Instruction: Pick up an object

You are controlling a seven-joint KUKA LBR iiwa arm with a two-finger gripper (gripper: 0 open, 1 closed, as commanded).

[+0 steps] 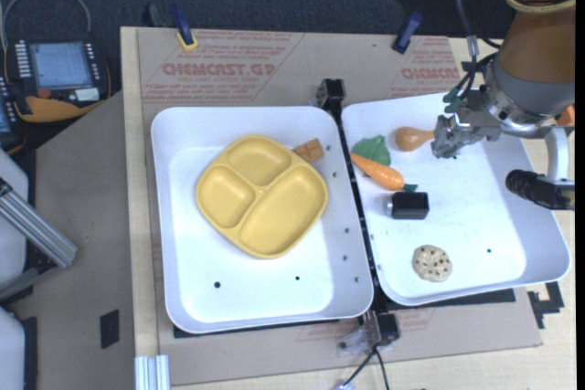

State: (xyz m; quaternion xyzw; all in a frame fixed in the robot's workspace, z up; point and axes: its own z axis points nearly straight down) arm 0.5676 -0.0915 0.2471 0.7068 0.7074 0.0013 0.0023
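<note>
My gripper [447, 144] hangs over the back of the right bin [512, 265], just right of a small orange-tan toy [413, 139]. Nothing shows between its fingers. A toy carrot with a green top [377, 169] lies near the bin's left wall. A black block [409, 205] sits in front of the carrot. A chocolate-chip cookie [431, 263] lies near the bin's front edge. The gripper is above and apart from all of these.
The left bin [183, 288] holds a yellow divided plate [262, 195] with a small brown block [309, 150] at its back right corner. A black clamp [330, 92] sits between the bins at the back. The arm's grey and orange body [539, 41] fills the upper right.
</note>
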